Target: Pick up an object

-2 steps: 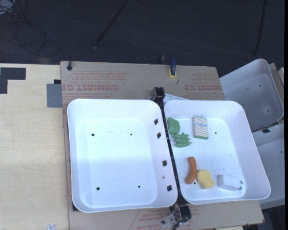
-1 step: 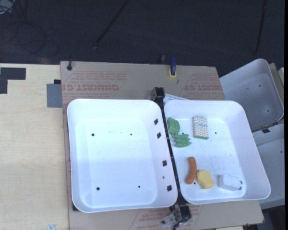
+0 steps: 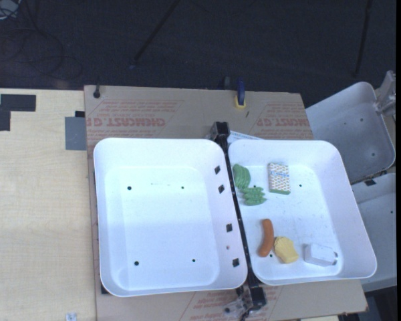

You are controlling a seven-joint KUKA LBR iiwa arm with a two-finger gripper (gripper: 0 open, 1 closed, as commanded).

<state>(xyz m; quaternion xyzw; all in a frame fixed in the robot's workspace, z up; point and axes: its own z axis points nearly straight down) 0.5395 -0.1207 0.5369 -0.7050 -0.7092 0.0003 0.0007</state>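
The right bin (image 3: 347, 199) holds several small objects. A green leafy piece (image 3: 241, 176) lies near its left wall, with a second green piece (image 3: 254, 196) just below it. A patterned white block (image 3: 279, 177) sits toward the back. An orange sausage-shaped item (image 3: 265, 237) lies near the front, next to a yellow lump (image 3: 286, 250) and a pale grey-white block (image 3: 319, 254).
The left bin (image 3: 107, 199) stands beside the right one, joined by a black clip strip (image 3: 228, 206). Both rest on a cardboard sheet (image 3: 154, 112) over a wooden bench (image 3: 33, 206). A grey metal plate (image 3: 354, 126) lies at the right.
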